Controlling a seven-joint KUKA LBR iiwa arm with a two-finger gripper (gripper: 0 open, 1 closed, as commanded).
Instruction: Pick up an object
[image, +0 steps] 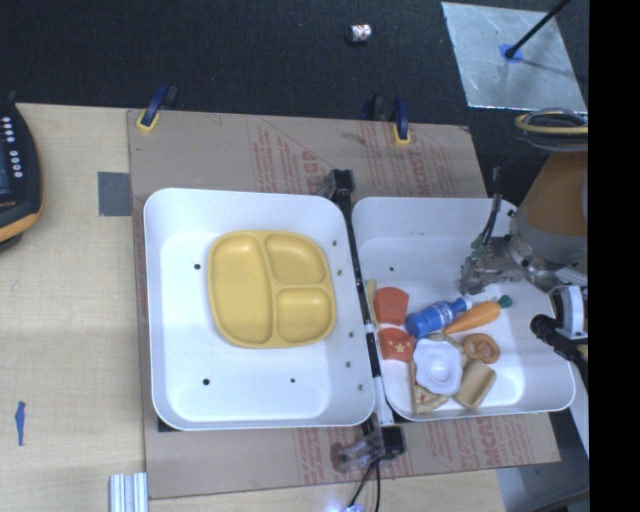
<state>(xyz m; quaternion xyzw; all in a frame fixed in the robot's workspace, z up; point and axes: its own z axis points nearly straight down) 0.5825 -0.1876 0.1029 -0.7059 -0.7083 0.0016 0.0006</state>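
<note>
Camera view, read from its left edge: a dark handheld controller with an orange rim (14, 170) lies partly out of frame on the wooden bench (65, 330), and a grey patch of tape (113, 193) sits just beside the brown cardboard sheet (250, 150) that underlies both bins. Blue-and-yellow clamps (153, 108) pin that sheet along its far edge. On it, the left white bin (180, 390) holds a yellow divided plate (270, 288) with three compartments, lying flat near the bin's middle. Touching it along the centre seam, the right white bin (420, 225) carries a cluster of toy food toward its near side: a red-orange piece (391, 303) near the seam, a red piece with a small star mark (397, 346) just below it, a blue bottle (437, 317) tilted on its side, an orange carrot (473, 317) touching the bottle's cap end, a white fried egg piece (437, 366), a brown pretzel (482, 348), a tan bread roll (476, 384) and a pale wedge (428, 401) at the near wall. Above the carrot, the gripper (490, 270) hangs at the bin's right part on the grey arm with its orange band (556, 200); whether it is spread or closed cannot be told, and nothing is seen between its tips.
</note>
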